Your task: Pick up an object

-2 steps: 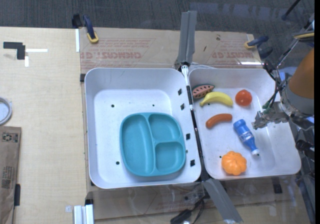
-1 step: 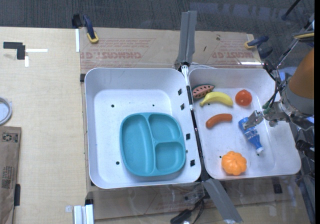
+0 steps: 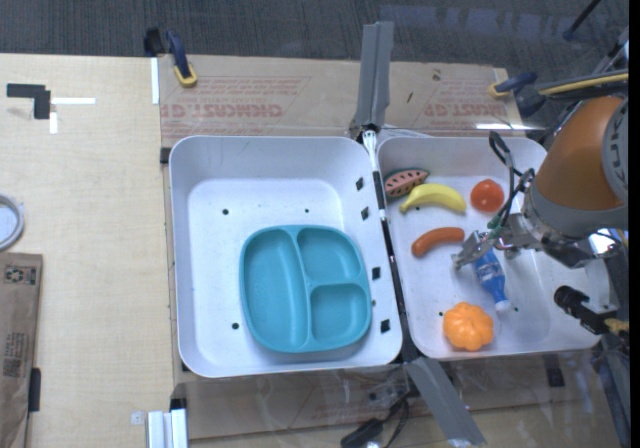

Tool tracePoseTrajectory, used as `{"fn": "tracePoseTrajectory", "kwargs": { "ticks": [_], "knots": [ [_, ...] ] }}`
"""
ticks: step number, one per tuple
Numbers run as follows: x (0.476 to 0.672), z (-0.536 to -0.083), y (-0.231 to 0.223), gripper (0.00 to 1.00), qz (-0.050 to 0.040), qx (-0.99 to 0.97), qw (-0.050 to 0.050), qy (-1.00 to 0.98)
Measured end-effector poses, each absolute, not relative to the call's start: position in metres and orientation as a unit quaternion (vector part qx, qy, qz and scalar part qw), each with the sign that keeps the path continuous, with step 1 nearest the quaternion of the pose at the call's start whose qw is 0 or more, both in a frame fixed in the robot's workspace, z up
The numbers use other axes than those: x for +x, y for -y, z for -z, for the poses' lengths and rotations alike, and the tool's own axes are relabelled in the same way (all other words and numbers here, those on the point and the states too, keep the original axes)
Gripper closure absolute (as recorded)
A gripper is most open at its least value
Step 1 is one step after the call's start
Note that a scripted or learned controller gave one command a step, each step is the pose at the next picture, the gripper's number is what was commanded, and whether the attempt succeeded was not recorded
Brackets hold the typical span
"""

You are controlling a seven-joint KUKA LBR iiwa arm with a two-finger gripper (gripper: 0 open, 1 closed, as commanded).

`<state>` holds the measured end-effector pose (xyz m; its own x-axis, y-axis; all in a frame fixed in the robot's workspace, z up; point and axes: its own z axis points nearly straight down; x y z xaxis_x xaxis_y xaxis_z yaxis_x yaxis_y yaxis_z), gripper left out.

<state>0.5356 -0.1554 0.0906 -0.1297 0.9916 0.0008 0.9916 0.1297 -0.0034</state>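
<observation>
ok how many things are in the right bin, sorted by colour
orange or red: 3, the pumpkin, tomato and sausage
yellow: 1, the banana
red and green: 1, the watermelon slice
blue: 1, the tube
total: 6

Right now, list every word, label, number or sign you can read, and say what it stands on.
Red lettering runs upside down across the cardboard sheet behind the bins: too blurred to quote with confidence.
A recycling-style mark on the brown paper bag at the left edge: no readable words.
The small blue bottle carries a label: too small to read.
</observation>
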Motion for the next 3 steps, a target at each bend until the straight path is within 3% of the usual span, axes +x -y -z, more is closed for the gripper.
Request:
{"fn": "tracePoseTrajectory", "kwargs": {
  "ticks": [1, 2, 3],
  "knots": [
    [0.543, -0.091, 0.148, 0.0, -0.0007, -0.606, 0.0, 0.796],
    [0.543, -0.1, 0.149, 1.0, -0.001, -0.606, 0.0, 0.795],
    [0.532, -0.216, 0.075, 1.0, -0.001, -0.659, 0.0, 0.752]
  ]
}}
